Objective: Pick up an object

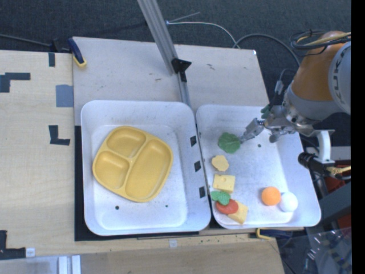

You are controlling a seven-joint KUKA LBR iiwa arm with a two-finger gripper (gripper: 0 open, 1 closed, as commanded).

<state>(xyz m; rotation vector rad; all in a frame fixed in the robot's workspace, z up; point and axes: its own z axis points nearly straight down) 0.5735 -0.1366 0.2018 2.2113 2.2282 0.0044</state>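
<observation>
Pincer (249, 133) hangs over the right bin (259, 114), finger state not readable from this view; nearest target, the green leafy piece (229, 142), lies just beside its tip at about 8 o'clock.

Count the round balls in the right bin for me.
2. An orange ball and a white ball sit side by side, apparently touching, near the right bin's front right corner. None seems hidden there.
</observation>
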